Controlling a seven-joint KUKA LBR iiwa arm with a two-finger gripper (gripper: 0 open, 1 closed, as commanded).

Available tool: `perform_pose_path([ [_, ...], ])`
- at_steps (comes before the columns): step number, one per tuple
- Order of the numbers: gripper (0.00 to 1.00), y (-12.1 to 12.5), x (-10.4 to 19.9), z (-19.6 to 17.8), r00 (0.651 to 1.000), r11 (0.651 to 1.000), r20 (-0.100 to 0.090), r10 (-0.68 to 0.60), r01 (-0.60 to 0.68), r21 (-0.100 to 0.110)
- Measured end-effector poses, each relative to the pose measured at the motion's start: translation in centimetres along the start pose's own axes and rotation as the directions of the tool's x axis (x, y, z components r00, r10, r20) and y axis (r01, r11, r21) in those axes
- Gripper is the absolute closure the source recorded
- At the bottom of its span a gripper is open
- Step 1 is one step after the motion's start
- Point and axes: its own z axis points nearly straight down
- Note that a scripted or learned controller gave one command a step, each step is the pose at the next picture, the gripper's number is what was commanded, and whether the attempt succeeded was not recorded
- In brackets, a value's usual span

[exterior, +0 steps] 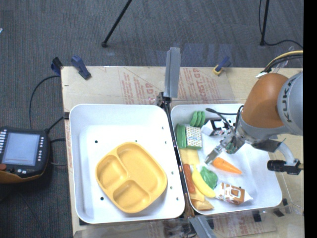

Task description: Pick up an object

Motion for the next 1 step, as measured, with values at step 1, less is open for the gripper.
perform_pose_path([
  [1,0.00,-2.33,-0.15,0.80,0.871,0.871,0.002,0.491,-0.491,0.000],
])
